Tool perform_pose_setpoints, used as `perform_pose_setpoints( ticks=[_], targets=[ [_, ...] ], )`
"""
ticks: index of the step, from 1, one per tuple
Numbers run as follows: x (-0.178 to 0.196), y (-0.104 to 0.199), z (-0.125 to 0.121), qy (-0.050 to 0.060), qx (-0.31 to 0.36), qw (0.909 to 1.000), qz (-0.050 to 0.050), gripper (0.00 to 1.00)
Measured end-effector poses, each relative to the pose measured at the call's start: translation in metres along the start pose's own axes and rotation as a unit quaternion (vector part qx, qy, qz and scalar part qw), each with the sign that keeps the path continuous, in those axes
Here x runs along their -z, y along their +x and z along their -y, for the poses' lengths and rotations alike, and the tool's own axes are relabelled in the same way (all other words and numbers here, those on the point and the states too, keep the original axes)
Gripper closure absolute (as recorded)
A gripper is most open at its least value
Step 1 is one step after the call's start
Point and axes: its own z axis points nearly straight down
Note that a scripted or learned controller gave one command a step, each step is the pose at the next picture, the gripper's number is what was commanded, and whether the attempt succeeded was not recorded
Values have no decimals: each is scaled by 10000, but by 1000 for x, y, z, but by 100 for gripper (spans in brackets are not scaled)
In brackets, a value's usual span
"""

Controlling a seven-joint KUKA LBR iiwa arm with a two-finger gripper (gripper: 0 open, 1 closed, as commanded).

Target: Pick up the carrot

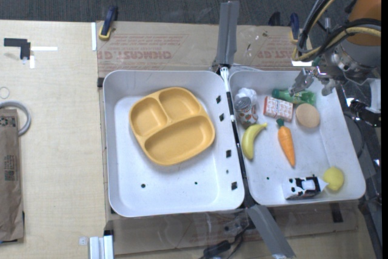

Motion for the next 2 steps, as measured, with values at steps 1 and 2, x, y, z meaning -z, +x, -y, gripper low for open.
perform_pose_setpoints(
  ticks=[1,2],
  targets=[
    [-107,17,40,-2,118,9999,-3,0],
    [-98,15,40,-7,99,10000,3,100]
  ],
)
